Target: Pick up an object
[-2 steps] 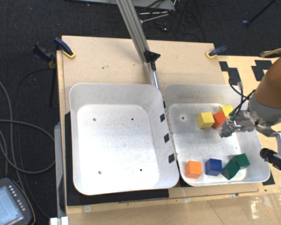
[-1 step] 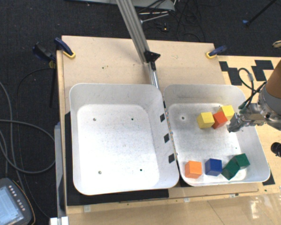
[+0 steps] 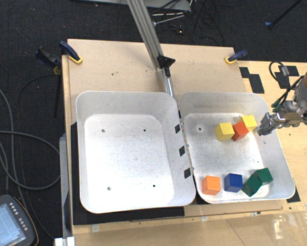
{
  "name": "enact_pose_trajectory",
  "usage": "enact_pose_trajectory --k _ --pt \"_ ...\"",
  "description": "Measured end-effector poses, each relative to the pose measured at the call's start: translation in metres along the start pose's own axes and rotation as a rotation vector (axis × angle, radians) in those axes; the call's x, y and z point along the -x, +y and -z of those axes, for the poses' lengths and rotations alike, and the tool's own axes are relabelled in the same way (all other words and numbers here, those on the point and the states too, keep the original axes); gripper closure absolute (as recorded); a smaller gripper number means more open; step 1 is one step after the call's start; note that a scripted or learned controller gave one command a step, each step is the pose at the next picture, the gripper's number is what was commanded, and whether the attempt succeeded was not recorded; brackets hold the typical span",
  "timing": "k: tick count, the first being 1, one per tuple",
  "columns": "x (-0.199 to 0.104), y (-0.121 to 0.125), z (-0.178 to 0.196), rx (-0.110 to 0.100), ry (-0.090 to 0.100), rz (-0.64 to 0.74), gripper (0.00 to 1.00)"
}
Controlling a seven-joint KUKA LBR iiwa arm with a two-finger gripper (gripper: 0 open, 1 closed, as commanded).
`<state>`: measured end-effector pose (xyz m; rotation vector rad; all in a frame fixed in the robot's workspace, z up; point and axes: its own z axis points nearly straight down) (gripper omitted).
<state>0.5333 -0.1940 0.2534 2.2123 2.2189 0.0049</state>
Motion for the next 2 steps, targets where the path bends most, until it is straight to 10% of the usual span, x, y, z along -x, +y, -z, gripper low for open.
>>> enact_pose_trajectory --k 2 --pt "-0.109 -0.003 -0.007 -0.009 0.005 0.005 1.0"
